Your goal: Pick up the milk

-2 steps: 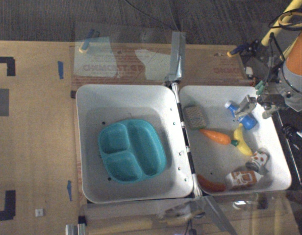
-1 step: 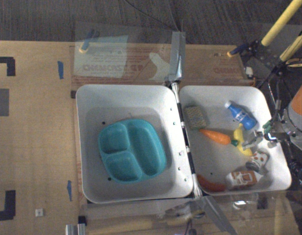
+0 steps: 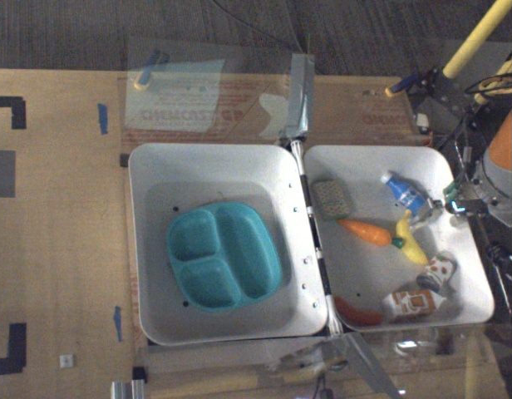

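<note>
the small white and brown milk carton (image 3: 414, 302) is lying on its side near the front right corner of the right shallow white bin (image 3: 368, 163), just beside a small white and red patterned cup-like item (image 3: 439, 272) and to the right of a red sausage-shaped piece (image 3: 358, 312) resting against the front wall. farther back, a yellow banana (image 3: 409, 241) is touching the green end of an orange toy carrot (image 3: 366, 232); a blue and white bottle (image 3: 405, 194) is lying tilted behind them, and a grey-green scrubbing sponge (image 3: 331, 197) is sitting near the bin's left wall. the arm's gripper (image 3: 457, 203) is hanging at the bin's right rim, well apart from the carton; whether its jaws are released or clenched cannot be told. the left shallow white bin (image 3: 152, 223) is holding a teal compartment plate (image 3: 224, 257). both bins are resting on the wooden table (image 3: 56, 248).
</note>
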